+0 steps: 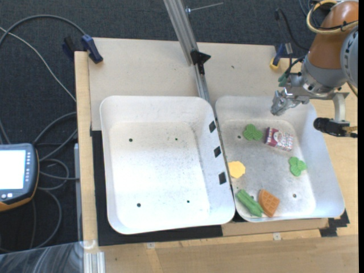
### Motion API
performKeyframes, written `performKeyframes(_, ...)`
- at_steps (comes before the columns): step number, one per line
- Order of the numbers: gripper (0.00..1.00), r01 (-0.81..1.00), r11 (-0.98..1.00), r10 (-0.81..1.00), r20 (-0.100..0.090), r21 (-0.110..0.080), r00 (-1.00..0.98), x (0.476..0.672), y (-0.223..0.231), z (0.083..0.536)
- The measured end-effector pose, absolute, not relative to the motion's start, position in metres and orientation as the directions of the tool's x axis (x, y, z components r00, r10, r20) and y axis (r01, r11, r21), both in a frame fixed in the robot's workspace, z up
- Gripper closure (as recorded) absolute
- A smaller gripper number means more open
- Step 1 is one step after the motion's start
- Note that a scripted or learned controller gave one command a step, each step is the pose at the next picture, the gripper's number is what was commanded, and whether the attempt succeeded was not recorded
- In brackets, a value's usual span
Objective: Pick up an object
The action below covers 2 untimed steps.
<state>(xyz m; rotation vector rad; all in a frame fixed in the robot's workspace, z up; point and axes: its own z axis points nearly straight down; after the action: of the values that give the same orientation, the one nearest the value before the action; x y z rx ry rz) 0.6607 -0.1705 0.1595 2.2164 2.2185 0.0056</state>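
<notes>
My gripper (279, 106) hangs over the far edge of the right bin (324, 169), up and to the right of a small green piece (252, 133). Nothing shows between its fingers. A red-and-white packet (279, 139) lies just below the gripper. Further toward the front lie a green leafy piece (297, 166), a yellow piece (236, 169), a long green piece (248, 203) and an orange waffle-like piece (268, 202).
The left bin (114, 152) sits beside the right one, divided by their touching rims. A metal pole (182, 30) slants down to the bench behind the bins. A blue clamp (91, 48) grips the bench's far left corner. A tablet (14, 172) rests at the far left.
</notes>
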Motion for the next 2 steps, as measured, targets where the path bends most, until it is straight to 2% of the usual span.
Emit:
performKeyframes(1, 1.0, 1.0, 0.0, 1.0, -0.002, 0.007, 0.0, 0.655, -0.171, 0.207)
performKeyframes(2, 1.0, 1.0, 0.002, 1.0, -0.002, 0.007, -0.002, 0.66, -0.169, 0.252)
